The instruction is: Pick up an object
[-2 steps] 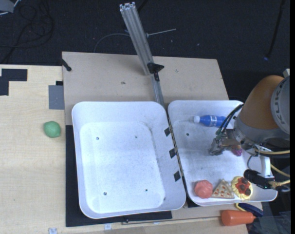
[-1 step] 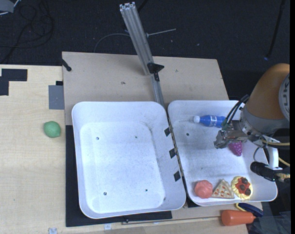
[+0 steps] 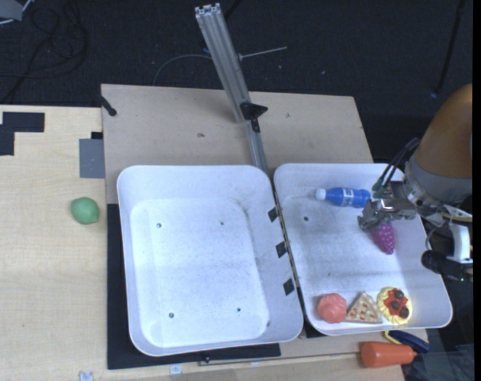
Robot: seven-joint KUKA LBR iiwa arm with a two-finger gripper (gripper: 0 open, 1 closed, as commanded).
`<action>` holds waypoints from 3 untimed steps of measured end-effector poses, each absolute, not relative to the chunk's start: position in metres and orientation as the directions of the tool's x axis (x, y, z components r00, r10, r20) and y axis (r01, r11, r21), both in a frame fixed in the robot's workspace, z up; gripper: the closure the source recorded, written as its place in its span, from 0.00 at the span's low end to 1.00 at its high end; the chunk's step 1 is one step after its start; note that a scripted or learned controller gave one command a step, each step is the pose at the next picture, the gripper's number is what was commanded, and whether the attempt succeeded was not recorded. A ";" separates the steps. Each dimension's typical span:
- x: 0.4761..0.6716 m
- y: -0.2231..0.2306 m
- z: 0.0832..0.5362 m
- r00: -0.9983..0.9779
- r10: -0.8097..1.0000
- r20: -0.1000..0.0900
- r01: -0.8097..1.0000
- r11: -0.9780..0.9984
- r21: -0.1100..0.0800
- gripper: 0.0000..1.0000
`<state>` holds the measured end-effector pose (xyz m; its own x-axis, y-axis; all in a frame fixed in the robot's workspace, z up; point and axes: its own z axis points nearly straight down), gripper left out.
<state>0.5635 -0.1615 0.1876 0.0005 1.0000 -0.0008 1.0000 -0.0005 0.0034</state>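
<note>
Right bin point(image 3: 304, 292) holds five things: one blue bottle point(image 3: 344, 197), purple grapes point(image 3: 384, 236), a red lump, pizza slice, round tart. Gripper point(image 3: 375, 217) sits over the grapes; grip unreadable.

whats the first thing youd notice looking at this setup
The grey and orange arm reaching in from the right, its gripper low over the right bin, right at a purple grape-like toy with a blue bottle just left of it. Next come the bright toy foods along that bin's near edge: a pink-red lump, a pizza slice and a round tart. A green ball sits alone on the bench at far left.
</note>
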 end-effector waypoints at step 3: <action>0.583 -0.059 0.252 -0.004 1.000 0.001 1.000 0.004 0.000 1.00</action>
